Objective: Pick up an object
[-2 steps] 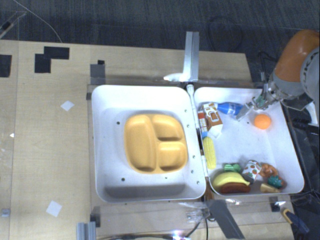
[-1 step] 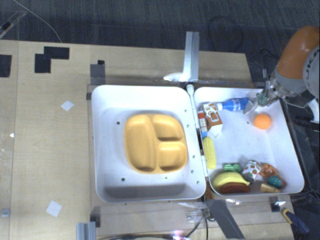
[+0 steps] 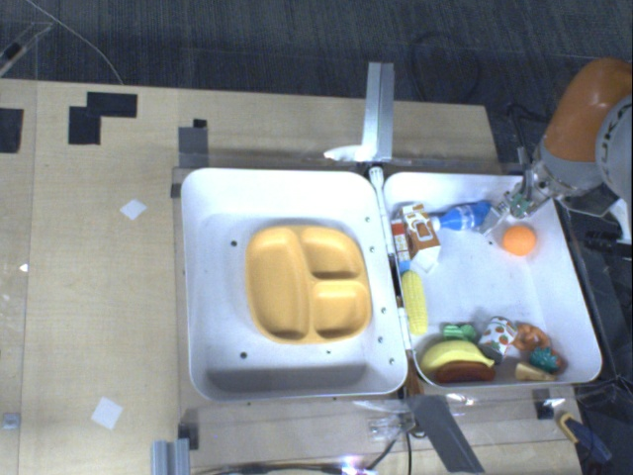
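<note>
My gripper [image 3: 516, 204] hangs at the far edge of the right white bin [image 3: 574, 305], between the small blue plastic bottle [image 3: 463, 216] and the round orange ball [image 3: 519, 239]. I cannot tell how wide it is. I should drop straight down over the ball, slowly, so it won't roll.

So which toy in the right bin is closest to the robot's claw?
The blue bottle. Its end lies right beside the gripper, with the orange ball just below; the corn and banana lie farther off.
</note>
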`<state>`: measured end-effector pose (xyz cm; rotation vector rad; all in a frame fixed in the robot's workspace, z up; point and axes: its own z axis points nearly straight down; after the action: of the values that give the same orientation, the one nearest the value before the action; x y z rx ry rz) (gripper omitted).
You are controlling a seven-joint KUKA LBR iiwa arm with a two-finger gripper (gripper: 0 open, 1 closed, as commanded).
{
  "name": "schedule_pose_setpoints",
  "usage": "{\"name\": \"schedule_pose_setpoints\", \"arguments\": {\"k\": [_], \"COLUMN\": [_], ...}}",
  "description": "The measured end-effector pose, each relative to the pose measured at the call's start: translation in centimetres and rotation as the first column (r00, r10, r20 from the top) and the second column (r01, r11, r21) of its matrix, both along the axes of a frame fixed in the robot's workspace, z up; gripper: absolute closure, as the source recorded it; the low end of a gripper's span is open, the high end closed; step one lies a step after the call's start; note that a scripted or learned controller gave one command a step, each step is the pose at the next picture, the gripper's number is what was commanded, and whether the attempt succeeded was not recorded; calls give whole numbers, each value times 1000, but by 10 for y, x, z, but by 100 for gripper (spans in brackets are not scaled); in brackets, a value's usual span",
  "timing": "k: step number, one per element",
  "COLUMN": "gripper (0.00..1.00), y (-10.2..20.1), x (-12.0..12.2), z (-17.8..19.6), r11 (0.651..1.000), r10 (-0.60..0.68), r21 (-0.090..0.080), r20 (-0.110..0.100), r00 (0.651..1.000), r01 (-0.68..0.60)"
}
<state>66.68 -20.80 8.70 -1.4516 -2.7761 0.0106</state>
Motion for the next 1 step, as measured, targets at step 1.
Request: {"name": "schedule_pose_setpoints", "arguments": {"k": [1], "gripper": [100], "y": [58], "x": [3], "z": [110], "r11": [993], "r10": [118], "r21": [-4], "r20": [32], "r00": [992], "r01": [-118]}}
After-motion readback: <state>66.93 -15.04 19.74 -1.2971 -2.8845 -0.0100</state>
